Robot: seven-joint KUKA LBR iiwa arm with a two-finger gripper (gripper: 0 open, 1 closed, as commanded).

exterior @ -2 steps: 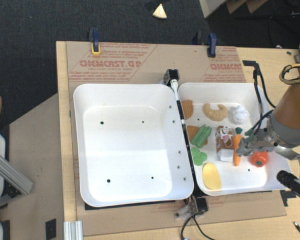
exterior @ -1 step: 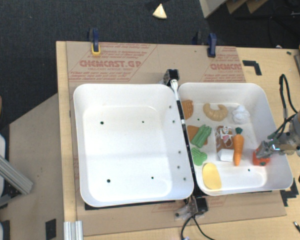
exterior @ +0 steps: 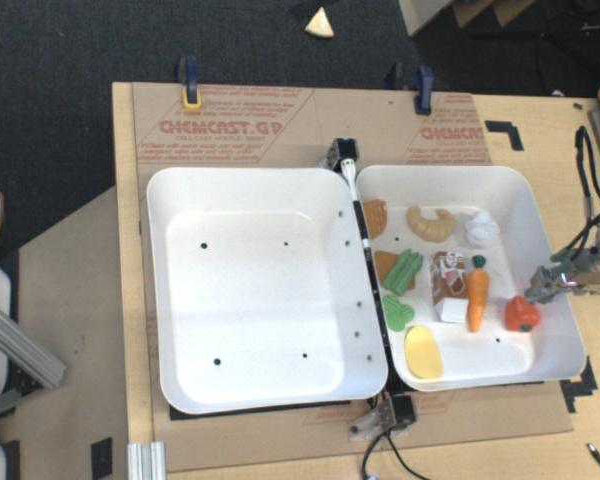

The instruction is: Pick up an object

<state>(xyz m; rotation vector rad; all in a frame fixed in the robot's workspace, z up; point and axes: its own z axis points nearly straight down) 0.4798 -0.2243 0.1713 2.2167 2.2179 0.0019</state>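
The right bin [exterior: 510, 190] holds several toy foods. Among them are a tan croissant [exterior: 432, 224], a white lump [exterior: 481, 230], an orange carrot [exterior: 476, 299], a brown cake slice [exterior: 447, 276], green pieces [exterior: 404, 271], a yellow lemon-like piece [exterior: 423, 352] and a red pepper [exterior: 521, 314]. My gripper [exterior: 558, 280] is small and metallic. It reaches in over the right rim of that bin, just up and to the right of the red pepper. I see nothing held in it.
The left bin [exterior: 180, 208] sits beside the right one on a cardboard-covered bench [exterior: 250, 118] with blue clamps [exterior: 423, 88] at the back. Cables [exterior: 586, 183] hang at the far right, and a black clip [exterior: 342, 153] joins the bins at the back.
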